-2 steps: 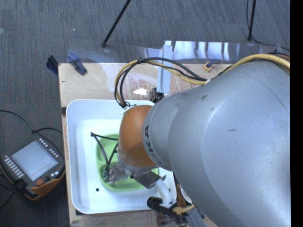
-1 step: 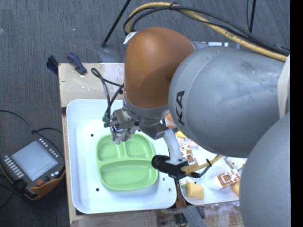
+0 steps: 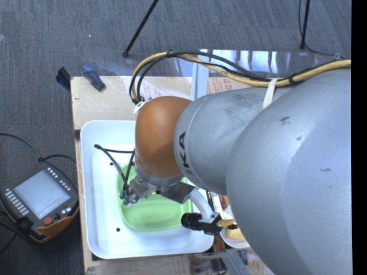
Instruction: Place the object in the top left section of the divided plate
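Observation:
A light green divided plate lies in the left white bin. The arm's orange band and grey wrist cover the plate's upper and right parts, so its sections are hard to make out. My gripper hangs low over the plate's left edge, pointing down toward it. What lies under the gripper is hidden by the wrist.
The big grey arm fills the right half of the view and covers most of the right bin. A blue clamp-like thing sits at the bench's far left corner. A teach pendant lies on the floor to the left.

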`<state>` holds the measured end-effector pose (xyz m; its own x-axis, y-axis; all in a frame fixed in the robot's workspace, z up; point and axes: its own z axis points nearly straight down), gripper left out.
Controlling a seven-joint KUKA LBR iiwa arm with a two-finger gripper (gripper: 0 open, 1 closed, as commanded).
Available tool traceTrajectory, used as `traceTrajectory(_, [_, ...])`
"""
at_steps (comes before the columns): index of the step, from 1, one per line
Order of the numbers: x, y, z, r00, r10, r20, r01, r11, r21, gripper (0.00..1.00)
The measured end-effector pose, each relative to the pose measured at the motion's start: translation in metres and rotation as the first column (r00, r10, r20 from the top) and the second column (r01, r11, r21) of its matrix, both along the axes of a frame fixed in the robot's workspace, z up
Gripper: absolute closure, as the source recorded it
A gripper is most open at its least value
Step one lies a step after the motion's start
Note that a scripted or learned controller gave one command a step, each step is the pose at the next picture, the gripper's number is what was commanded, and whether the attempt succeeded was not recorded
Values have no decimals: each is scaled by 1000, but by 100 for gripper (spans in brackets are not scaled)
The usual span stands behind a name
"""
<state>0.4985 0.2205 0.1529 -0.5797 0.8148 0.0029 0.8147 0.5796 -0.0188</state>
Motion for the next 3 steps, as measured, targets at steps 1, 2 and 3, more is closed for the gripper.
traceTrajectory(1, [-19, -42, -64, 982, -191, 16, 190, 982, 10, 100])
traceTrajectory(2, [99, -54, 80, 999, 20, 31, -20, 1000, 11, 100])
traceTrajectory(3, [28, 18, 31, 975, 224, 5, -224, 974, 10, 100])
